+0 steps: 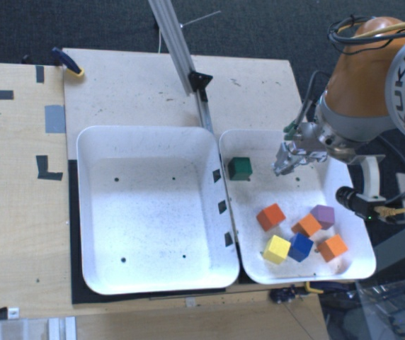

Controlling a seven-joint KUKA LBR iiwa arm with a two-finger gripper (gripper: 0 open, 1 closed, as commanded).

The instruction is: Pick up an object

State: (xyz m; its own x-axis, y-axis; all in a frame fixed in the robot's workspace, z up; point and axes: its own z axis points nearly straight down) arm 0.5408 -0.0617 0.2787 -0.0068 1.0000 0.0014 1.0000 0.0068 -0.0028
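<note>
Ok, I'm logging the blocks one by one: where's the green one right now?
The green block sits alone near the far left corner of the right bin, beside the wall between the bins, left of the gripper.

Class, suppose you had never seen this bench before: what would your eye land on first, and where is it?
Most likely the cluster of coloured blocks in the right bin: orange block, yellow block, blue block and purple block crowd its near end, while a green block sits alone near the far end. Next comes the bulky orange and grey arm at the right, its gripper hanging over that bin, right of the green block.
</note>
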